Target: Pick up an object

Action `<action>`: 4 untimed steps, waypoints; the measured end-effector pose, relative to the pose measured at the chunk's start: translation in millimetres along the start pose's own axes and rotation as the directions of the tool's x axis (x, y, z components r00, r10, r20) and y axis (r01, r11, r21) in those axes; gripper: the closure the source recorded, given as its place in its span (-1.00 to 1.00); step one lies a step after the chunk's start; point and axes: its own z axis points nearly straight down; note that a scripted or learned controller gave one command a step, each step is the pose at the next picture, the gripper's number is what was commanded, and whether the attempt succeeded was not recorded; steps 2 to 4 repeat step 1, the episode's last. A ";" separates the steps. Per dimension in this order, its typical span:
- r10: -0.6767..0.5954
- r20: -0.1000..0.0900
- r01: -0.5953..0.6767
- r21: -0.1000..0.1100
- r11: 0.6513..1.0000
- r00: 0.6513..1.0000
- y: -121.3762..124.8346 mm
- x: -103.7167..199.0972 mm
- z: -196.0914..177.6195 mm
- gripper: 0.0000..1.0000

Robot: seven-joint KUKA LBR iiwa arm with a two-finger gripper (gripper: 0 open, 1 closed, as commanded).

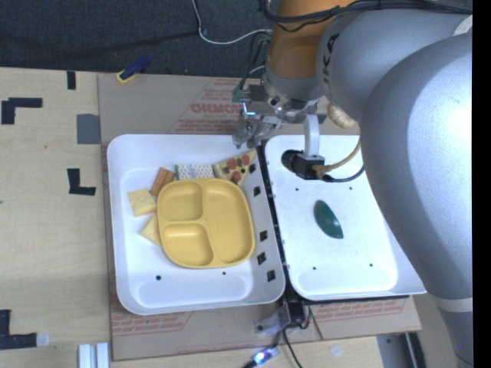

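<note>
Positioned at the far right corner of the left bin (115,205), the gripper (247,135) hangs low from the grey arm (414,113), which comes in from the right with its orange band (303,29) just above the wrist. From this angle I cannot tell whether the gripper is spread or closed, and the metal of the wrist hides the tips. Just beside it, on the near side, a slice-shaped toy (236,167) with dark spots lies flat on the bin floor against the dividing wall. It is the closest loose thing to the tool, though whether the two touch is not clear. To the left of that toy lies a small patterned piece (193,172), and next to it an orange-brown stick (162,180) lies tilted. A yellow divided plate (205,222) fills the middle of the left bin, and its far edge overlaps or touches the patterned piece and the slice-shaped toy. Two pale tan pieces sit at the plate's left side: a square cracker (141,202) just beside the stick and a wedge (149,231) partly tucked under the plate's rim. The right bin (383,274) holds a dark green oval thing (330,219) lying alone near its centre, well apart from the gripper. Both bins rest on a cardboard sheet (153,106) on the pale bench (46,205). A small blue and yellow object (134,69) lies at the sheet's far left corner.
</note>
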 end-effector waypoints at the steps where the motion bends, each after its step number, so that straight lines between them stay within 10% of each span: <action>1: 0.001 0.002 -0.001 0.000 1.000 1.000 7.6 -3.6 -1.9 1.00; 4: 0.001 0.002 -0.001 0.000 1.000 1.000 7.6 -3.6 -1.9 1.00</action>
